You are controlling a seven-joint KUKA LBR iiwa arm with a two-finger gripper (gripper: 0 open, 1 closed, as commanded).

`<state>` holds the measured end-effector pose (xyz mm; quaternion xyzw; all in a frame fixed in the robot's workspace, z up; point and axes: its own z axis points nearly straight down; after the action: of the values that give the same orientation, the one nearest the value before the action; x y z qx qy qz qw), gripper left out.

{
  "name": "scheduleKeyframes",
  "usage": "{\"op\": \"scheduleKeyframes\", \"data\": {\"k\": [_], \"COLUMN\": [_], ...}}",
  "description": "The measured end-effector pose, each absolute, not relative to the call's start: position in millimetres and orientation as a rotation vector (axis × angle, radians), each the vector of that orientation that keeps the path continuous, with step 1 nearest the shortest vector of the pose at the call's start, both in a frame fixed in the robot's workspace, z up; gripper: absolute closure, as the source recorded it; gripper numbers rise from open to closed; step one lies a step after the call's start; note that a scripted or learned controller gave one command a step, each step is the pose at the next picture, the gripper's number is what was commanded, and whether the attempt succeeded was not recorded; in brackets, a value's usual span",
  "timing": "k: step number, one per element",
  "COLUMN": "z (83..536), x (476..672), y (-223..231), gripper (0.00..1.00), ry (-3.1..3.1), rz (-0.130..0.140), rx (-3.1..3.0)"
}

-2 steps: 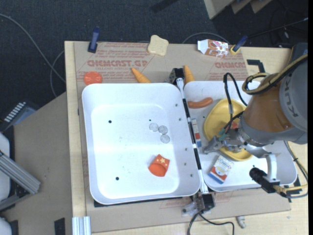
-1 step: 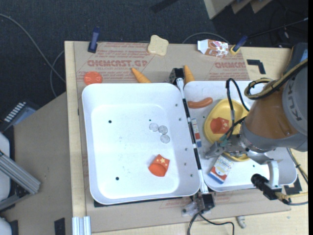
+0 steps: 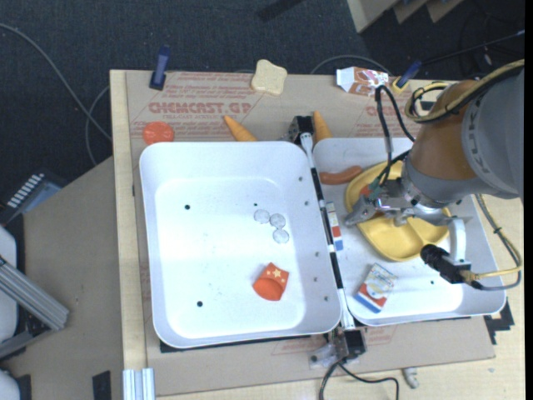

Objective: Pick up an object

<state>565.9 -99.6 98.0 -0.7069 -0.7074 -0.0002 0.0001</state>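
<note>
Two white bins (image 3: 166,223) share the bench; pincer (image 3: 366,211) over yellow object (image 3: 396,236).

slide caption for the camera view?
Arm's claw over yellow item in right bin; orange cup in left bin.

My own arm (image 3: 466,140) covers much of the right bin (image 3: 433,302) and runs off the right edge. My gripper (image 3: 375,209) hides part of the yellow object (image 3: 396,238) beneath it. The print on the small packet (image 3: 376,289) is too small to read.
</note>
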Motion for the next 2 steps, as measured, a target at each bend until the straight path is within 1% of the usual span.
{"op": "scheduleKeyframes", "data": {"k": [1, 2], "z": [86.8, 90.2], "x": [519.6, 597.6], "y": [-94.6, -121.5], "gripper": [0.00, 0.00], "ry": [-2.219, -2.171], "rz": [0.002, 0.027], "rx": [-2.221, -2.178]}}
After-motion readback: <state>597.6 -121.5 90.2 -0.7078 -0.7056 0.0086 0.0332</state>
